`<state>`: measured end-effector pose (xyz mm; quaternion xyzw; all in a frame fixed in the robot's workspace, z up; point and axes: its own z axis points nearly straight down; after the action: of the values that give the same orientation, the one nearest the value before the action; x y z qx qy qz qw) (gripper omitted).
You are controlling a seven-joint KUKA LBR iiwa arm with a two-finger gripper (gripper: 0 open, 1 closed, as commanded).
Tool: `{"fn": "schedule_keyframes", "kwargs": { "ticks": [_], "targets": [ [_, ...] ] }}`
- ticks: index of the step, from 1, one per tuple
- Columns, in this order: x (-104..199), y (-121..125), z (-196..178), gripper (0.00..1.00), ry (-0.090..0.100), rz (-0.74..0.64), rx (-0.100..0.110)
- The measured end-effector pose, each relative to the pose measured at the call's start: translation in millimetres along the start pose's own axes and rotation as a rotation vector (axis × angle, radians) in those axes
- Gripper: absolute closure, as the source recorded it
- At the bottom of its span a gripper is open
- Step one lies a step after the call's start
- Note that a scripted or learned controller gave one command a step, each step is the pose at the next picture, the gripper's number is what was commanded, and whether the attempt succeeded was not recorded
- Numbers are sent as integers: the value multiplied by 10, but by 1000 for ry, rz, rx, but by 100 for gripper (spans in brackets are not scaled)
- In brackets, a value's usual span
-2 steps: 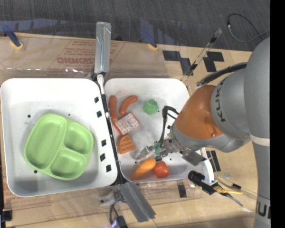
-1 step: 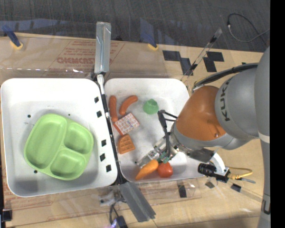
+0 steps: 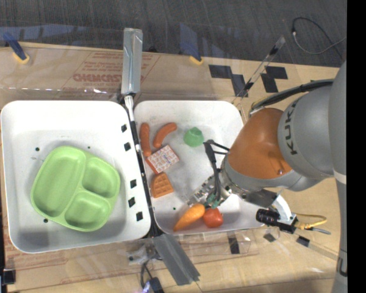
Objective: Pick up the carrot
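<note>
The orange carrot [image 3: 189, 217] lies tilted near the front wall of the right bin [image 3: 229, 112], its thick end pointing up and right. A red tomato [image 3: 213, 218] touches that end. My gripper [image 3: 209, 195] hangs just above and right of the carrot's thick end, close over the tomato. The grey arm with its orange band [image 3: 262, 148] comes in from the right and covers the bin's right side. Nothing appears lifted off the bin floor.
The right bin also holds two sausages [image 3: 155, 136], a patterned cracker square [image 3: 163, 159], a brown waffle [image 3: 161, 185] and a green round piece [image 3: 194, 137]. The left bin [image 3: 18, 121] bears a green divided plate [image 3: 76, 188]. Cables lie at the front right.
</note>
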<state>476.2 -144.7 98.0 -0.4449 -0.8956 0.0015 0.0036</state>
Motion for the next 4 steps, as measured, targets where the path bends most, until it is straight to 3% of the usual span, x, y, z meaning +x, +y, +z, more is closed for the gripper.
{"fn": "schedule_keyframes", "kwargs": {
  "ticks": [1, 2, 3, 4],
  "targets": [
    [0, 1, 0, 0, 0, 0, 0],
    [-376, -273, 68, 0, -3, 377, -6],
    [-384, -267, -14, 100, -5, 375, -5],
    [-384, -268, -13, 0, -5, 375, -5]
  ]
}}
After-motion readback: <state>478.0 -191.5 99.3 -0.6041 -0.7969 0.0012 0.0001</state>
